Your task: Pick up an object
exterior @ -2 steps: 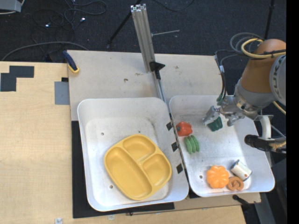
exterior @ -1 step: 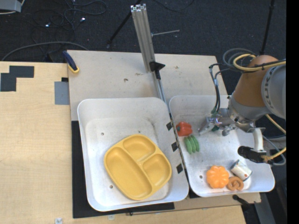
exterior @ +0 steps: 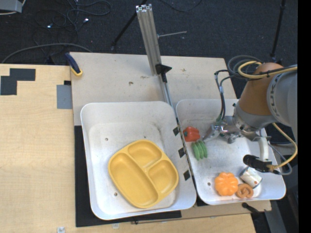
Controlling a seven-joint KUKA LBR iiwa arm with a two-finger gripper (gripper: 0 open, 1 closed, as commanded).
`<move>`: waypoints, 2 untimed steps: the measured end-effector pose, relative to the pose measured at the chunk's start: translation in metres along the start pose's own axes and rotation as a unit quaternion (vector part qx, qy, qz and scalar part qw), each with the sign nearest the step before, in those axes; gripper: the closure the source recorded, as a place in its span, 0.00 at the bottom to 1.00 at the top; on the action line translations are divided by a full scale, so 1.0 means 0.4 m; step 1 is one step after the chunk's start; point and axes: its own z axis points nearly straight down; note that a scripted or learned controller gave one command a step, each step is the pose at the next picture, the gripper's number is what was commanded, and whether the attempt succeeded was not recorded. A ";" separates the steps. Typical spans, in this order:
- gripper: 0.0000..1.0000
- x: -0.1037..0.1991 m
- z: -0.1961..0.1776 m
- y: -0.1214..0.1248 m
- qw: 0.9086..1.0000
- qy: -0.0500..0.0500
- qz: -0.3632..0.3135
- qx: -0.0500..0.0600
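Orange band flashing, the arm [exterior: 265,98] leans in from the right over the right bin [exterior: 194,108], and the gripper [exterior: 221,129] sits low near its far-middle floor. Open or clamped, I cannot tell. Nothing visibly held, so this looks like the approach. Closest candidates: the red toy [exterior: 191,133] and green toy [exterior: 200,150] just left of it; the orange pumpkin [exterior: 226,184] waits nearer, the yellow tray [exterior: 142,173] in the left bin [exterior: 95,130]. Next likely calls for a short shift left and a clean close. Pale bench, dark floor, cables beyond.
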 end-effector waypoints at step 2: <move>1.00 0.005 -0.151 -0.016 1.000 -0.001 0.001 -0.002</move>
